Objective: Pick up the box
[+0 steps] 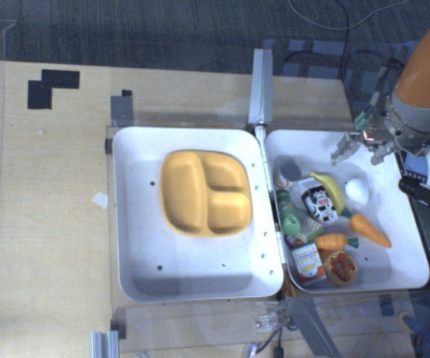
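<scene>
The box is a small black-and-white carton lying in the middle of the right bin, right next to a yellow banana. A second small carton with a red and white label lies near that bin's front edge. My gripper hangs over the far part of the right bin, behind the box and to its right. Its two fingers are spread apart with nothing between them.
Around the box lie a white ball, two carrots, a green bottle, a grey item and a red cup. A yellow compartment tray sits in the left bin.
</scene>
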Controlling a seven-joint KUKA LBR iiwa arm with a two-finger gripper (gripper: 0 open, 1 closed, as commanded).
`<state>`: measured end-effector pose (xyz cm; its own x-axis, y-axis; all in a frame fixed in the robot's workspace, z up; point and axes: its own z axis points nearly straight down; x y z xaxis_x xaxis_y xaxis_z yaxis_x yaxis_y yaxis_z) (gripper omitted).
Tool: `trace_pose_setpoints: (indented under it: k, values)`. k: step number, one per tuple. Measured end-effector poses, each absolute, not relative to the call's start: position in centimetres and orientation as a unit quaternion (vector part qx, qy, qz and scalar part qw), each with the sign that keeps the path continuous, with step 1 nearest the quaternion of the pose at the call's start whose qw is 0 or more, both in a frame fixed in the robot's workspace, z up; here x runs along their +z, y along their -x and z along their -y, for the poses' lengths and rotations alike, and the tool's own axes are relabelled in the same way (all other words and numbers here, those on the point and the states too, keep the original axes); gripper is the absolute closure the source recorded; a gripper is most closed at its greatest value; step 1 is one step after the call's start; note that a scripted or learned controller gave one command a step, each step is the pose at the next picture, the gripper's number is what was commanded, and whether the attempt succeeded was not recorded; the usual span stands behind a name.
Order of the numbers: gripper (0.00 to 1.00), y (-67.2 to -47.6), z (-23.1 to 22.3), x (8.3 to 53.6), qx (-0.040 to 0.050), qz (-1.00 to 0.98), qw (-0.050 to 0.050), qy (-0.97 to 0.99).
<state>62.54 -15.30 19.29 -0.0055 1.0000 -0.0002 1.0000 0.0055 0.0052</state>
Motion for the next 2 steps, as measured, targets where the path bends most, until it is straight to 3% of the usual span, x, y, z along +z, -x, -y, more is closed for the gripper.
trace_pose_setpoints:
  k: [1,2]
  values:
    - [0.00,-64.8,9.9,8.8,0.0031,-0.620,0.003,-0.785]
    - [0.00,-66.8,8.4,8.8,-0.0031,-0.486,-0.002,-0.874]
